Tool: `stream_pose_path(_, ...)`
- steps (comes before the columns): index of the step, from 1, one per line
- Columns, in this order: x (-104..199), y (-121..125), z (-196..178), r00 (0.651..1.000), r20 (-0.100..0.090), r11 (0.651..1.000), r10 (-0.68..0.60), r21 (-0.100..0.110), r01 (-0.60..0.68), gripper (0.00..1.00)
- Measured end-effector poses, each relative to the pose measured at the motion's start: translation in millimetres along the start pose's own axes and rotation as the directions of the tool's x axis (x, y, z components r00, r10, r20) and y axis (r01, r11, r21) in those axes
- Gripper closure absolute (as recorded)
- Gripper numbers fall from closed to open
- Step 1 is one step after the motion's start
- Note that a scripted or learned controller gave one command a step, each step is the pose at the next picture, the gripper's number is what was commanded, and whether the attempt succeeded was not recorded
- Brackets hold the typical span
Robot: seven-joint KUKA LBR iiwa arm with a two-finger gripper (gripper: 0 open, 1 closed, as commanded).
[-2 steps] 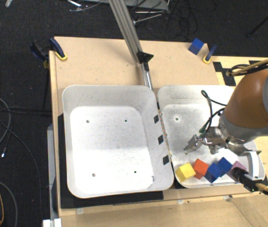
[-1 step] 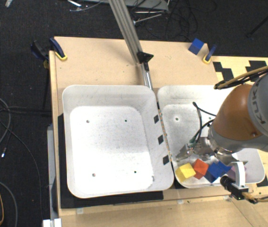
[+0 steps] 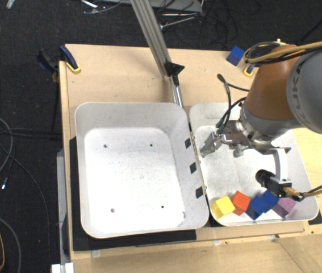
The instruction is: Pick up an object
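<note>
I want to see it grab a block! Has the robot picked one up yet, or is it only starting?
Not yet. Done: the arm has reached into the right bin. In hand: nothing shows between the fingers of the gripper, which hangs near that bin's left wall. Left: all four blocks lie bunched at the bin's near edge: yellow block, orange block, blue block and purple block. It must go there and grab one.

The gripper [image 3: 210, 145] hangs over the right bin [image 3: 206, 118] near its left wall. Along that bin's lower edge lie a yellow block [image 3: 223, 207], orange block [image 3: 241, 202], blue block [image 3: 261, 204] and purple block [image 3: 285, 207].
</note>
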State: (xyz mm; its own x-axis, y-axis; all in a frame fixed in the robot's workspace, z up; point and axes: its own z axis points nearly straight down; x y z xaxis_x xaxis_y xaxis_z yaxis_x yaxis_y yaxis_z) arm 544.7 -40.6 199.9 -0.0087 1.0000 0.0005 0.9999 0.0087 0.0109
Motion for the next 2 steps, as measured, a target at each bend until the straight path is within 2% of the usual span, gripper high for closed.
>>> stream_pose_path(1, 22.5, -27.3, 4.7, 1.0, 0.0, 1.0, 0.004, 0.014, -0.004, 0.0)
stream_pose_path(2, 74.1, 82.6, 5.4, 1.0, 0.0, 1.0, 0.001, 0.005, -0.001, 0.0)
